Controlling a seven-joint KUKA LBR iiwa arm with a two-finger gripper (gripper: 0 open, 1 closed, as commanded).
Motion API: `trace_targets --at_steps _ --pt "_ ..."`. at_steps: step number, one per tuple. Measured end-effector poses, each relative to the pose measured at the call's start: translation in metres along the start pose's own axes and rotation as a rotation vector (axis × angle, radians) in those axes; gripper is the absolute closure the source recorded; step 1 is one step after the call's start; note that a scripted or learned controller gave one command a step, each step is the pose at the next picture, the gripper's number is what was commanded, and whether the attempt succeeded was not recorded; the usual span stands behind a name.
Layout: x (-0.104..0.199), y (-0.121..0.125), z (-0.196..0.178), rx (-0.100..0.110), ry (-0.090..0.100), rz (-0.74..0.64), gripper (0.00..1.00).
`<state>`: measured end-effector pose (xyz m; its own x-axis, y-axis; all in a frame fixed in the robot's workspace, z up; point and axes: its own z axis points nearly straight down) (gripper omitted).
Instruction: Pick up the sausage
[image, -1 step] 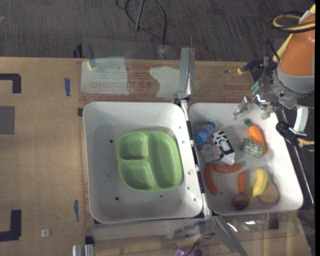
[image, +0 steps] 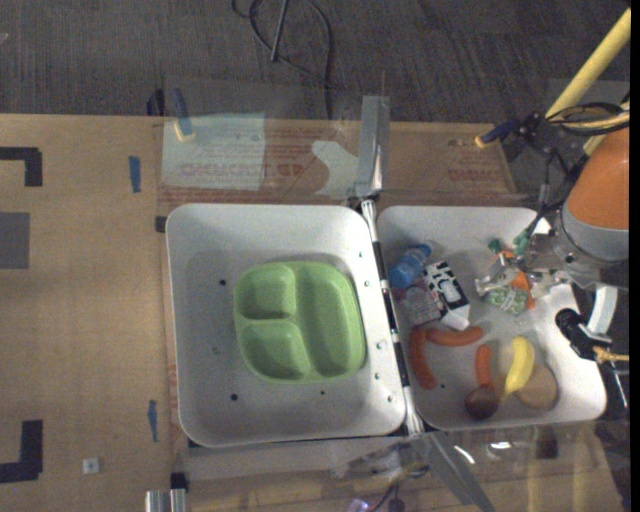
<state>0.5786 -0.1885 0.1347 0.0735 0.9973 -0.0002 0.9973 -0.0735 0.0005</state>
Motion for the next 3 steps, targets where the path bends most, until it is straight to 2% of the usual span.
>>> trace_targets --at_steps 1,2,3 --pt "0.012 -0.076 0.048 -0.003 0.001 -0.120 0.00" --pt "0.058 -0.103 -0.016 -0.001 0.000 -0.230 0.00" --pt "0.078 -0.101 0.048 -0.005 0.000 -0.352 0.00"
